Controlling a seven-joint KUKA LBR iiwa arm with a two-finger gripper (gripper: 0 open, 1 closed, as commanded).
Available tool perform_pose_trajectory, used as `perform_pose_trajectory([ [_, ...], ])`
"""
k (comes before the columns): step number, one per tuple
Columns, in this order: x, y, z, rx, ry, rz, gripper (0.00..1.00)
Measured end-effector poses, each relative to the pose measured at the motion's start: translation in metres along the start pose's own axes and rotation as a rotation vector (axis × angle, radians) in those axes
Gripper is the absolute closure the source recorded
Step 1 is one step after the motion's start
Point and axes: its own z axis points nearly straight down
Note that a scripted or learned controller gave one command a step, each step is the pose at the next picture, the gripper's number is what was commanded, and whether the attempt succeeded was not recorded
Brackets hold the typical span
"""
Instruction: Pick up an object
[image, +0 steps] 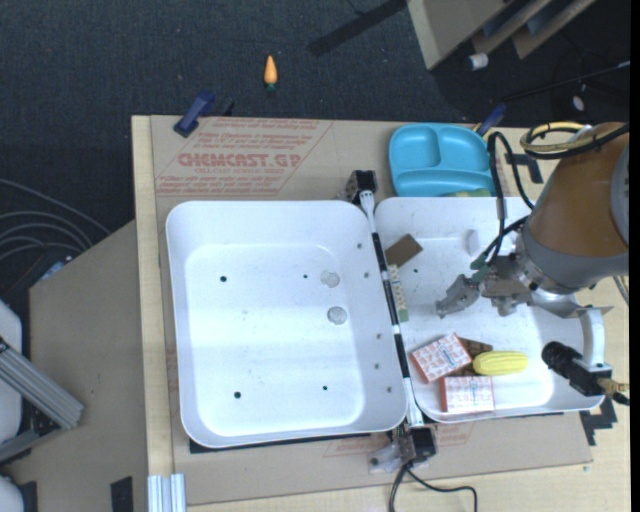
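While the claw (458, 296) hangs over the right bin (440, 215), fingers apart w/ nothing between them, pickable items sit just below: red-patterned box (440, 357), yellow corn (499, 363). Arm should centre over one obj, descend straight, then close.

Left bin (200, 300) seems open; boxes (440, 357) and corn (499, 363) crowd the right bin (440, 215).

Single fixed camera above bench (250, 160), slanted down over both bins (200, 300).
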Motion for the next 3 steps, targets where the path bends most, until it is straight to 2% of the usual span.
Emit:
perform_pose_trajectory([
  [1, -0.036, -0.018, 0.099, -0.004, -0.003, 0.001, 0.0],
  [2, -0.037, -0.017, 0.088, -0.01, -0.007, 0.003, 1.0],
  [3, -0.007, -0.029, -0.053, -0.003, -0.001, 0.0, 1.0],
])
